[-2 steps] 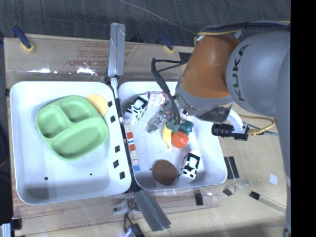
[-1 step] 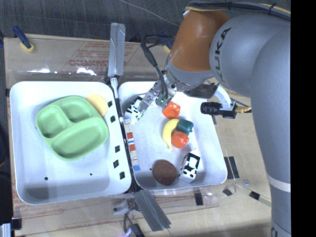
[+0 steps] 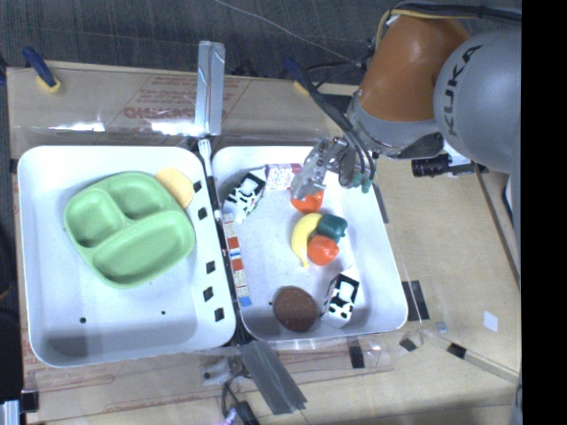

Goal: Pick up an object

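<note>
My gripper [image 3: 309, 184] reaches down into the right bin [image 3: 383, 264] near its far side. Its tip sits right at the top of a small orange object [image 3: 307, 204], partly covering it. Just in front lie a yellow banana [image 3: 304, 235], a teal piece [image 3: 332, 226] and an orange-red fruit [image 3: 322, 251], bunched together. A brown ball [image 3: 295, 307] and a black-and-white cow toy [image 3: 341, 297] rest near the front wall. A second cow toy [image 3: 244, 195] lies at the far left of this bin, next to a small printed packet [image 3: 282, 176].
The left bin [image 3: 53, 317] holds a green divided plate [image 3: 131, 227] with a yellow object [image 3: 176, 185] at its far right edge. The divider between the bins [image 3: 226, 264] runs just left of the cow toy. The grey arm [image 3: 461, 69] looms over the right bin's far right corner.
</note>
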{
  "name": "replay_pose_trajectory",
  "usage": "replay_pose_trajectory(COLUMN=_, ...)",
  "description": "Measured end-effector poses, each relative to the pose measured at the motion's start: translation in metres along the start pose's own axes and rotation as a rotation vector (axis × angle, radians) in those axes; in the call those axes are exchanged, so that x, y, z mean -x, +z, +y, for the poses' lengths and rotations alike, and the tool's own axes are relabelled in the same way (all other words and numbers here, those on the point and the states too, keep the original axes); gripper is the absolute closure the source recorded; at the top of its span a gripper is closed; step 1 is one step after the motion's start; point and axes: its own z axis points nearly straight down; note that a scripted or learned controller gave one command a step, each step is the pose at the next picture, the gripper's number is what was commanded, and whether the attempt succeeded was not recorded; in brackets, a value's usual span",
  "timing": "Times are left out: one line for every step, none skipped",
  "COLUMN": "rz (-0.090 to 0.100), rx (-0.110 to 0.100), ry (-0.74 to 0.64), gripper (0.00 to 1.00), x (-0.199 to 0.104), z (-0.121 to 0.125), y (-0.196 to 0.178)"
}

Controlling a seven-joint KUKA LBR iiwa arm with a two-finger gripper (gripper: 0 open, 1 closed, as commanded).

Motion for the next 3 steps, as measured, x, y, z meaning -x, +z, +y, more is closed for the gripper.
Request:
replay_pose_trajectory(rz=0.006, rx=0.0, ry=-0.56, gripper=1.0, x=-0.018, z=-0.044, y=0.075)
replay_pose_trajectory(rz=0.002, rx=0.001, ry=-0.732, gripper=1.0, x=0.045, z=-0.078, y=0.099)
replay_pose_trajectory(rz=0.001, rx=0.002, ry=-0.732, gripper=0.0, x=0.045, z=-0.078, y=0.099)
